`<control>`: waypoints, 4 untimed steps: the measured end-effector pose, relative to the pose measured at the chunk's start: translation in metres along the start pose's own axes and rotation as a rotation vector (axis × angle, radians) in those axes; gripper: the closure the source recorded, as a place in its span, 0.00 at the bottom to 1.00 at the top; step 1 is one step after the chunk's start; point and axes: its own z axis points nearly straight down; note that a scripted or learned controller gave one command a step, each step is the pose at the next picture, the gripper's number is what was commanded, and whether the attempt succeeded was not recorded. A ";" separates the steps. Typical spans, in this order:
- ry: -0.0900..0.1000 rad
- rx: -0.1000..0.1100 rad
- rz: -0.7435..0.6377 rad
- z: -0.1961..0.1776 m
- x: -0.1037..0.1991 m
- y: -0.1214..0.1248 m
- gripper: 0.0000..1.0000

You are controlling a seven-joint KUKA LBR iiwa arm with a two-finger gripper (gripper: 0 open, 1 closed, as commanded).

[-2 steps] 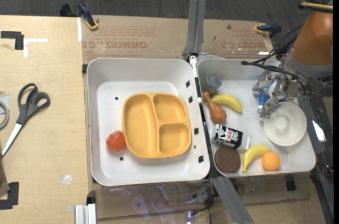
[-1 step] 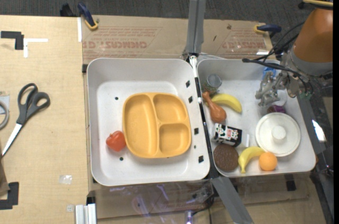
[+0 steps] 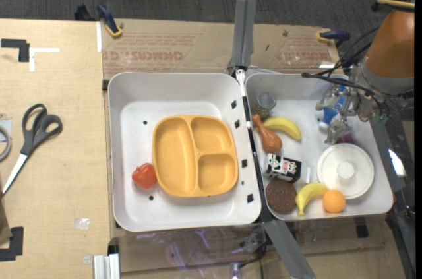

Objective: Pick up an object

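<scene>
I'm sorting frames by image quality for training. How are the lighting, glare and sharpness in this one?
Camera view: even, soft light with faint shadows; the yellow tray and bananas look sharp. Mild glare washes out the white plate and the bin floors. The gripper is a blurry clutter of cables and hard to read. The arm is cropped at the right edge.

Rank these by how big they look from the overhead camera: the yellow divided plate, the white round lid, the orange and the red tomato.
1. Yellow divided plate, clearly largest.
2. White round lid.
3. Red tomato and orange look about alike, so I won't rank them.
</scene>
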 end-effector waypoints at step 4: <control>0.026 0.044 0.742 0.017 0.031 0.086 0.00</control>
